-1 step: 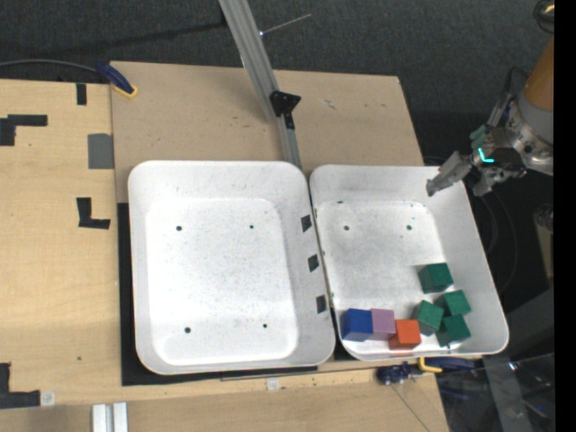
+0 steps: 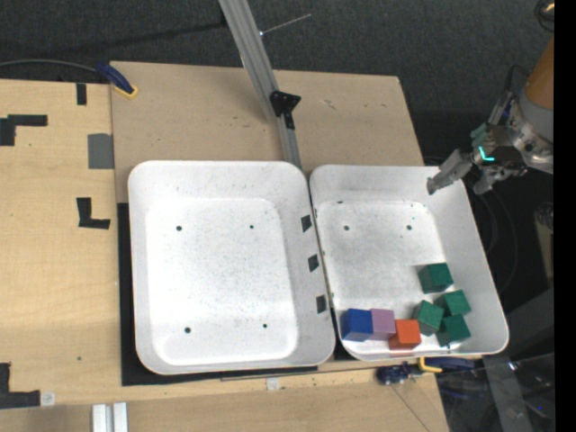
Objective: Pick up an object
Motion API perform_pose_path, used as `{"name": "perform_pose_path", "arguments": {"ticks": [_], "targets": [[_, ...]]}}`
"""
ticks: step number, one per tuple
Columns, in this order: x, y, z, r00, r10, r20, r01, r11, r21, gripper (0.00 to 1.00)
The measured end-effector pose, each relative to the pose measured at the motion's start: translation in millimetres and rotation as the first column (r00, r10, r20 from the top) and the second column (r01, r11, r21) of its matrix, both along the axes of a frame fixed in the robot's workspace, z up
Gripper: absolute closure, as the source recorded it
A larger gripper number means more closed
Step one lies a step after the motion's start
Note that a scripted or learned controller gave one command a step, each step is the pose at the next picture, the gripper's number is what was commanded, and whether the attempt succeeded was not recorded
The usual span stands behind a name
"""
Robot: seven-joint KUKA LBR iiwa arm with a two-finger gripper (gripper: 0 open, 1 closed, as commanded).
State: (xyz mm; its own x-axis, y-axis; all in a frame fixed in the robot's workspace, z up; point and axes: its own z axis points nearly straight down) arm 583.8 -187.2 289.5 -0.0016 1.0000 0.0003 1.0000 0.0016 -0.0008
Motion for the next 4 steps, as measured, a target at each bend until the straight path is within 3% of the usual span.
{"name": "perform_pose_path", "arguments": {"ticks": [1,3,4], "targets": [[3.4,-1.1,-63.5,1.0,-0.001,-0.007,0.001,1.0,0.0,0.0],[6.3,-0.1,-175.8,1.0,0.0,-0.001,0.0,1.0,-0.001,0.0],[6.7,0.7,-165.9,1.0,0.001,-0.001,-0.001,1.0,0.0,1.0]]}}
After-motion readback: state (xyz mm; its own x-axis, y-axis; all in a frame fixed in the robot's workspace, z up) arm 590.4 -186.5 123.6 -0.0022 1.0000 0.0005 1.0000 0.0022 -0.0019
